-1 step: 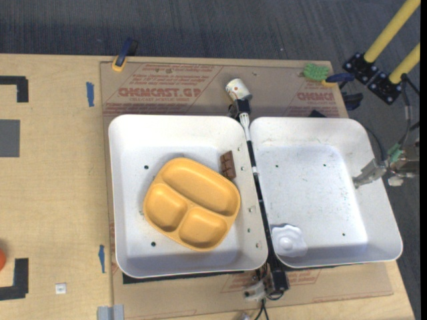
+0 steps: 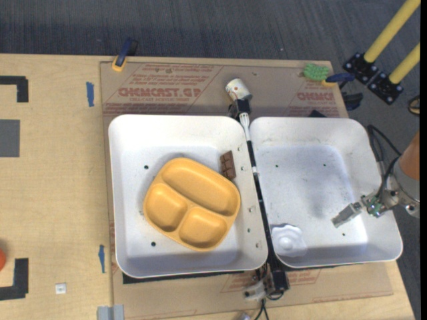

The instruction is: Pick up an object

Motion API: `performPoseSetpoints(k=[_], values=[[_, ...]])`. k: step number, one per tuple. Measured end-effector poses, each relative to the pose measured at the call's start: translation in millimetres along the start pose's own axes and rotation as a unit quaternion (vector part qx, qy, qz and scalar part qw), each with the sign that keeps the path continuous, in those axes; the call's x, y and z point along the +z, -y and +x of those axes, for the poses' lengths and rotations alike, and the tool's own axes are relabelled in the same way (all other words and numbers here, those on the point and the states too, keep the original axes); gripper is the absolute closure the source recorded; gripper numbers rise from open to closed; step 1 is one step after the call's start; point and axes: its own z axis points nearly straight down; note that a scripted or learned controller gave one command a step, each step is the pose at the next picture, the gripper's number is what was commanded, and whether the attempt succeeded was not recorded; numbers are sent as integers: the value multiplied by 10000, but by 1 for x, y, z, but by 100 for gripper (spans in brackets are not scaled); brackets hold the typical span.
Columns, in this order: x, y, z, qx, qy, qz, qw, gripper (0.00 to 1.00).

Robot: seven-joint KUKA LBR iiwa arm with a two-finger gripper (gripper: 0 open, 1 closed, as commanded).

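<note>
Your hand [image 2: 347, 213] hangs low over the right bin [image 2: 313, 133], near its right wall; whether it is spread or pressed together you cannot tell from this slant. It carries nothing visible. The nearest pickable thing is the small white object [image 2: 287, 237], at the right bin's front left corner. Judged from here, you should travel across toward it, centre over it, then descend straight. Count: 2 white bins, 1 yellow divided tray [image 2: 192, 203] in the left bin [image 2: 127, 179], 1 small brown block [image 2: 228, 165] touching that tray's rear edge, 1 white object.
</note>
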Motion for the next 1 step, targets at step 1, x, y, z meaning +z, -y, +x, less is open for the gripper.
performPoseSetpoints(k=[1], values=[[-10, -1, -1, 5, 11, -14, 10000, 100]])
